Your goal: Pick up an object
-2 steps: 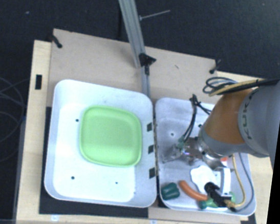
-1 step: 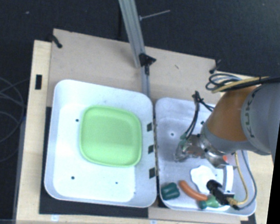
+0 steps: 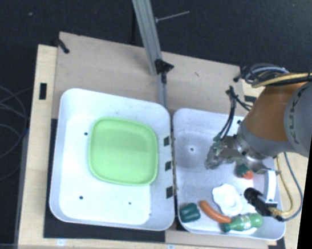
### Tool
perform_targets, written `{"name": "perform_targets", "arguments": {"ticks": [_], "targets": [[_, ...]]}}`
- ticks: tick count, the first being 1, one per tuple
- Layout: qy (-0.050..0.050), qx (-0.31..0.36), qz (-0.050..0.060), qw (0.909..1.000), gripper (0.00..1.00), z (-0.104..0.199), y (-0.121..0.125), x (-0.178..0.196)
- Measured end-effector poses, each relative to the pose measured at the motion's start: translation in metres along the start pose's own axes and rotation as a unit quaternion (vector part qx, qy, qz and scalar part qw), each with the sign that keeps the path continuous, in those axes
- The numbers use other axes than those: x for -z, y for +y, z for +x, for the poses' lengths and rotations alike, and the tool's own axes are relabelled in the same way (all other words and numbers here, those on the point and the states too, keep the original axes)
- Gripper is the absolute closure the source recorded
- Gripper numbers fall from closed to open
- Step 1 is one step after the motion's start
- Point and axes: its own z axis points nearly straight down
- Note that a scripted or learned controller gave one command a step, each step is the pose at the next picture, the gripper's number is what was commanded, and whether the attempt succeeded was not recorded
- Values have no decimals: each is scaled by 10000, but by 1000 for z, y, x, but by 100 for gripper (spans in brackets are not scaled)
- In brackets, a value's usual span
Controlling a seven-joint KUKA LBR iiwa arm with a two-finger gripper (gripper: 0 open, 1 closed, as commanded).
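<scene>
gripper point(image 3: 216, 157) over right bin point(image 3: 193, 129), toys point(image 3: 226, 204) near, below-right

Tan bench point(image 3: 112, 66) bears two white bins point(image 3: 73, 138), apparently on black matting.

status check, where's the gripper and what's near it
Gripper low over the right bin, nothing seen held. Toy food cluster at the bin's near corner, untouched. Green plate in the left bin.
</scene>
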Motion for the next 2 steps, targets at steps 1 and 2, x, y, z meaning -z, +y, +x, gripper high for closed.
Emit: {"name": "perform_targets", "arguments": {"ticks": [1, 2], "targets": [[0, 1, -5, 10000, 100, -2, 1, 63], [2, 3, 9, 10000, 100, -3, 2, 92]]}}
